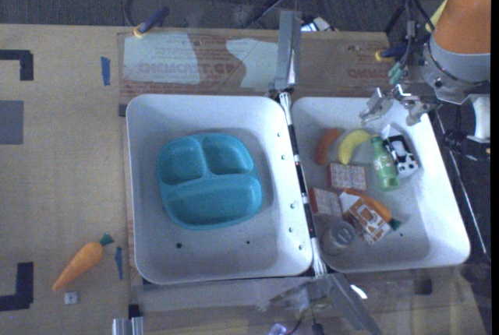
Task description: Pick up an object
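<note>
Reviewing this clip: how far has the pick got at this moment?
Nothing looks picked yet. The banana, green bottle and other items lie in the right bin. The gripper sits over that bin's upper edge with nothing visibly between its fingers. Descent, grasp and lift remain.

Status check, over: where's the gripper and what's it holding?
Gripper above right bin's far edge, nothing seen between its fingers. Banana and green bottle just below. Objects crowded together.
</note>
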